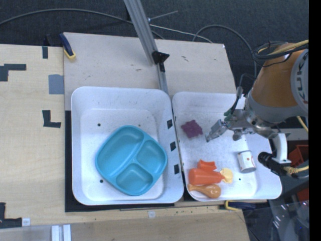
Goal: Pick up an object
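My gripper (225, 132) hangs over the middle of the right bin (210, 102), open, with nothing between its fingers. A small purple object (191, 129) lies just left of the left fingertip (214, 132), apart from it. A white cylinder with a red mark (245, 160) lies below and to the right of the gripper. At the bin's near edge sit an orange toy (204, 174), a small yellow piece (227, 174) and a tan drumstick-shaped piece (205, 190).
The left bin (83, 134) holds a blue divided plate (131, 159). A grey metal pole (143, 26) slants in from the top to the wall between the bins. The arm's orange band (278, 84) stands over the right bin's far right corner.
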Tool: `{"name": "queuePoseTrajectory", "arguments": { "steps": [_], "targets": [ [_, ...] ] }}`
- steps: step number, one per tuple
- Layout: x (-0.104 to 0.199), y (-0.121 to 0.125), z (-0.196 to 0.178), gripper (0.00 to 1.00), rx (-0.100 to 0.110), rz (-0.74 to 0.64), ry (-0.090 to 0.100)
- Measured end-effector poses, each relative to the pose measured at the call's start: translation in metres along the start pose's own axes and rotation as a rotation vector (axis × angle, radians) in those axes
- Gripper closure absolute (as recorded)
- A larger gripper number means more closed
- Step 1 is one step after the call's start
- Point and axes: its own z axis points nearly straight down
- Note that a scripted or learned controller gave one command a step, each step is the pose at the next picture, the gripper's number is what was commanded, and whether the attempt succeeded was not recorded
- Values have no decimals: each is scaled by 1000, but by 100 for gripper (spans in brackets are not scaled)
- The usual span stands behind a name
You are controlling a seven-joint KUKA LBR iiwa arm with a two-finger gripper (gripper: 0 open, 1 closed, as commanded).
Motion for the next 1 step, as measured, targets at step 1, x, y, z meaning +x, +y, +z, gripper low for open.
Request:
{"name": "queuePoseTrajectory", "arguments": {
  "steps": [1],
  "targets": [
    [5, 3, 63, 0, 0, 0, 0]
  ]
}}
